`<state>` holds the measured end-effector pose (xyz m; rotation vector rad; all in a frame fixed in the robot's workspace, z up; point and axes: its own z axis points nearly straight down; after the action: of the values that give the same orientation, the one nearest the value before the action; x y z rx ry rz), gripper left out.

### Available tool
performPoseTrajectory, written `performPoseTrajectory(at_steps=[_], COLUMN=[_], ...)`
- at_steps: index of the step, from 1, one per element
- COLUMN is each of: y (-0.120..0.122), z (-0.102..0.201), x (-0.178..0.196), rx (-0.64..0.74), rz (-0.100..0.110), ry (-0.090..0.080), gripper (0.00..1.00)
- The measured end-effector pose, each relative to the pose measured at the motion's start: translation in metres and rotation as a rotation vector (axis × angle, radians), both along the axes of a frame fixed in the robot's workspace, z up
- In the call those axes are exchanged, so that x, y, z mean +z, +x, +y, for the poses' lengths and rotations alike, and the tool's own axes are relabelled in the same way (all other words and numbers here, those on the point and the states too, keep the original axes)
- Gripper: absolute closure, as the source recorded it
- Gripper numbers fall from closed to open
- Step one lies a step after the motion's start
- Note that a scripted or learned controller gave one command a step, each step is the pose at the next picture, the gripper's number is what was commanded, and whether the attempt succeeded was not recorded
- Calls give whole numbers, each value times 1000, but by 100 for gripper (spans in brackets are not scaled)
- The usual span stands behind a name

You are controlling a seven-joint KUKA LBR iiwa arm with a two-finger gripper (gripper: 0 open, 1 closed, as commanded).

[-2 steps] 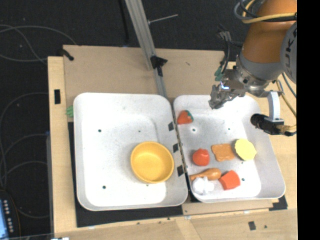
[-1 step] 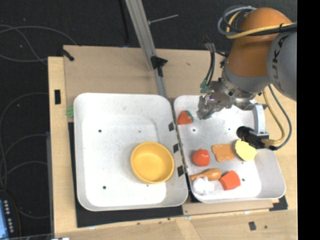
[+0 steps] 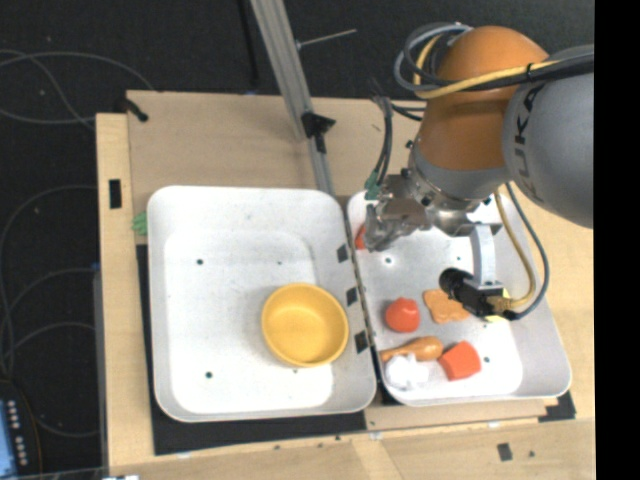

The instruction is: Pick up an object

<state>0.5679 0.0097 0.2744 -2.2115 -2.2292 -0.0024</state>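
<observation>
The gripper (image 3: 378,230) hangs over the right bin's (image 3: 540,368) upper-left corner; whether its fingers are spread cannot be told. The red ball (image 3: 403,315) lies just below it, so it should centre over the ball before descending.

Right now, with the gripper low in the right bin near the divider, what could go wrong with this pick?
1. The gripper sits tight against the right bin's left wall, so a descent may strike the rim.
2. The orange ball, carrot-shaped piece, white lump and red block crowd together; a grasp could nudge neighbours.
3. The arm hides what lies under the gripper.
</observation>
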Motion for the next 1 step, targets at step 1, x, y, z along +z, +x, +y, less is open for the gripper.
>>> performPoseTrajectory(at_steps=[1], y=[-20], z=[47], x=[-19], rx=[-2], rz=[2], ry=[-1], gripper=[100])
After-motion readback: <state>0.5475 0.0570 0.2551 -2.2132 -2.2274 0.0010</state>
